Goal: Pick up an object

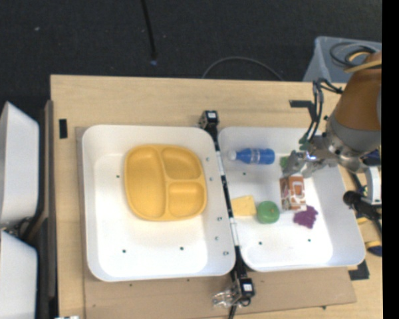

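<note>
The right bin [319, 251] holds several small objects. A blue bottle [254, 156] lies on its side at the back left. A yellow block [243, 206] and a green round piece [267, 212] sit near the bin's left wall. A purple cluster [306, 216] lies further right. A brown and white packet [293, 193] lies in the middle, its upper end right under my gripper [298, 165]. The gripper hangs low over the bin, reaching in from the right, and its body hides the packet's top edge.
The left bin [106, 244] holds a yellow divided plate [165, 181]. A black clamp [209, 119] sits at the back between the bins, another [239, 288] at the front. Cables and the arm's body crowd the right edge [359, 111].
</note>
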